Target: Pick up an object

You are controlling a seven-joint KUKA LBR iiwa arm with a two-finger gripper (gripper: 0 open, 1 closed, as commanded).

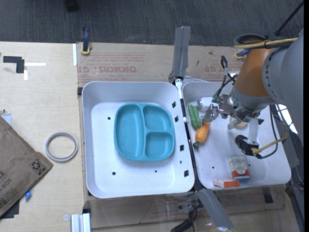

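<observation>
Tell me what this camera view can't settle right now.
- Gripper: finger state, too small and cluttered by cabling.
- Carton: label print too small to read.
- Pale object in right bin: mostly hidden under the wrist.
- Cardboard box: cut off at the left edge.

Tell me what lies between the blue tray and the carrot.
In the camera view: the left bin's white floor, then both bins' adjoining rims, between blue tray and carrot.
</observation>
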